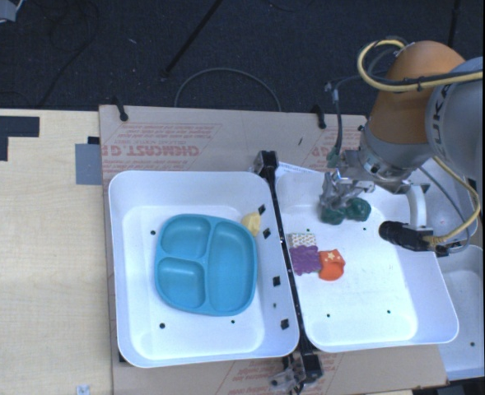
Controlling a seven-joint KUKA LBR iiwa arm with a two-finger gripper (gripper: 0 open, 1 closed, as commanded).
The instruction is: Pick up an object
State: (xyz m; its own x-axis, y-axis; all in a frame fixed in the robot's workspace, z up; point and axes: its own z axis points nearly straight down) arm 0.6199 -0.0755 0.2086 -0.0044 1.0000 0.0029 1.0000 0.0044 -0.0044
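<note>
Nearest the camera, the front rims of two shallow white bins are seen side by side on the worktop (36, 303), joined along a black divider (279, 253) that serves here as the landmark. To the left of the divider lies the left bin (135, 336), in which a blue sectioned plate (207, 263) is laid flat. A small yellow object (251, 220) is found between the plate's far right edge and the divider, just beside both.

To the right of the divider lies the right bin (390, 319). Just beside the divider a purple object (305, 259) is seen, with a small white patterned piece (302, 240) touching its far side. An orange-red object (331, 265) touches the purple one on the side away from the divider.

Farther back and further right of the divider, a dark green object (347, 211) rests on the bin floor. The jaws (339, 189) are lowered directly onto it from the grey arm (464, 122) with its orange band (419, 76). Whether they are released or clenched cannot be told, as the tips are lost against the green object. A black cylindrical part (405, 234) is seen further right, over the bin's right side.
</note>
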